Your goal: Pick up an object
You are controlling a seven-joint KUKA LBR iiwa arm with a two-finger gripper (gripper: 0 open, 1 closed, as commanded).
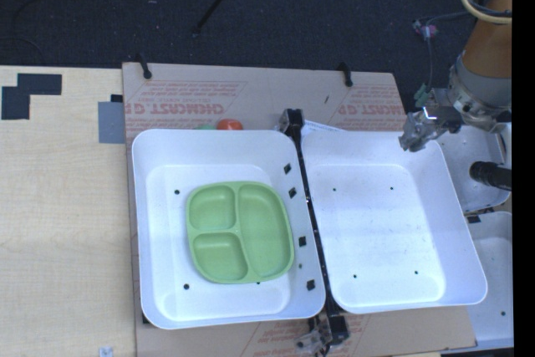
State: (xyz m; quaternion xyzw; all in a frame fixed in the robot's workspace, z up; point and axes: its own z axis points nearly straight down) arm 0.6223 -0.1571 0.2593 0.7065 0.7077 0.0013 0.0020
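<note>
A light green divided plate (240,232) with three compartments lies flat in the left white bin (159,180). A small red-orange object (229,125) and a bit of green beside it peek out behind that bin's far rim. My gripper (415,135) hangs at the far right corner of the right bin (393,221), above its rim, far from the plate. Nothing shows between its fingers.
The two bins sit on a cardboard sheet (251,100) with a black clamp strip (305,213) between them. Light wooden benchtop (58,221) spreads to the left. The arm's grey and orange wrist (489,54) stands at the right, with cables above it.
</note>
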